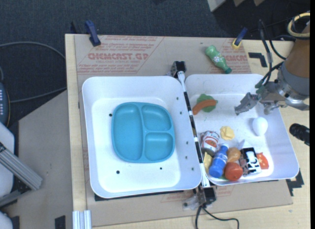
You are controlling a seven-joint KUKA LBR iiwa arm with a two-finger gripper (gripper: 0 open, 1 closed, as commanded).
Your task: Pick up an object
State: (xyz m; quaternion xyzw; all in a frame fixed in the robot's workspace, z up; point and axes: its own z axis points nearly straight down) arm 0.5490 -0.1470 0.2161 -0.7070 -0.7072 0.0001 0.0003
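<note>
My gripper (256, 107) hovers over the back right of the right bin (288, 147). Its fingers are spread open with nothing between them. A white egg (259, 125) lies just below it, apart from the fingers. An orange carrot with a green top (204, 104) rests to the gripper's left. Near the bin's front lie a yellow piece (227, 133), a red and white can (210, 140), a blue bottle (219, 161), a red tomato (233, 172) and a black and white item (250, 159).
The left bin (93, 124) holds a blue divided plate (143, 131). A green bottle (218, 58) lies on the cardboard behind the right bin. Blue clamps (91, 32) grip the board's back edge.
</note>
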